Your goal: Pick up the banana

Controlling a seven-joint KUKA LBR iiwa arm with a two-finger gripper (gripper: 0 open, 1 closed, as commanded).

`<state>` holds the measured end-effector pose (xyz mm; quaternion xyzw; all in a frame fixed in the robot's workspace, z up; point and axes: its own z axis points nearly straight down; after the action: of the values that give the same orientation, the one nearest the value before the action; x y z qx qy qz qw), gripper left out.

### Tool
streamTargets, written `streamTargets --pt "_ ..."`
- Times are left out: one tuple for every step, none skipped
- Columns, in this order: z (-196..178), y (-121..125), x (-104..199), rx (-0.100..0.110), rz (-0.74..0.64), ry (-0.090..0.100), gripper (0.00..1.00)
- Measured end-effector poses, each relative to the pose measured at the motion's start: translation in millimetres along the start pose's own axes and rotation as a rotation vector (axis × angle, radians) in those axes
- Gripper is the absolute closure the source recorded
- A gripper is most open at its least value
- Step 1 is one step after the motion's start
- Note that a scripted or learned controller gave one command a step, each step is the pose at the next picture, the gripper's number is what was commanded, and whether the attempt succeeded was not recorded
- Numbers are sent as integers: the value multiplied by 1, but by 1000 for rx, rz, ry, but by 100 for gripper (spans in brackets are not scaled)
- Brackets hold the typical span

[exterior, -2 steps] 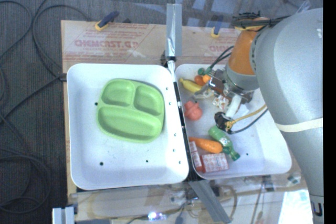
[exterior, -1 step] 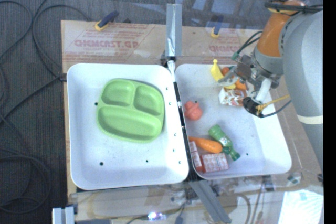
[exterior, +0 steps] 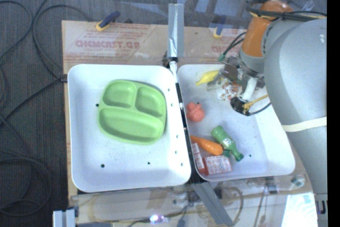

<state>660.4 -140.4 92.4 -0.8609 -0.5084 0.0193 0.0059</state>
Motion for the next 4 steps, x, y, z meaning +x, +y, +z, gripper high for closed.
streamTargets --pt "1 -7 10 -15 -28 -13 0" --pt "0 -10 18 -17 -118 -11 0" --pt "4 -16 25 6 63 -1 0" --pt "4 -18 28 25 216 5 0"
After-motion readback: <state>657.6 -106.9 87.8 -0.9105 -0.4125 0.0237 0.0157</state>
